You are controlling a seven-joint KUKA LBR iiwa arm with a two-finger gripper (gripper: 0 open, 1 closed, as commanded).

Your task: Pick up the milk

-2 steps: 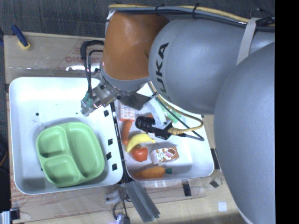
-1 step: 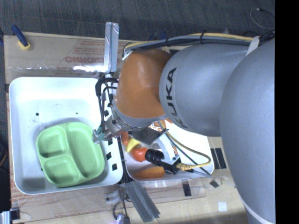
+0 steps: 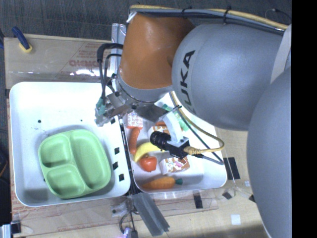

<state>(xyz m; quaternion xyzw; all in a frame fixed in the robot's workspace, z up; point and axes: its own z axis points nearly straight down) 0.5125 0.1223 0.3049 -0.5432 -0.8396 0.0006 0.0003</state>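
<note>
Though near jaws — milk (image 3: 174,165) apart

We saw an evenly, fairly brightly lit scene, the light seeming to fall from above. The left bin (image 3: 29,98) glared nearly pure white, its floor washed of detail. A soft sheen lay across the grey arm (image 3: 228,73) and its orange band (image 3: 148,48). The arm cast shadow over the right bin (image 3: 208,180), dimming its contents. The picture was slightly soft and grainy, with small items hard to make out.
</note>
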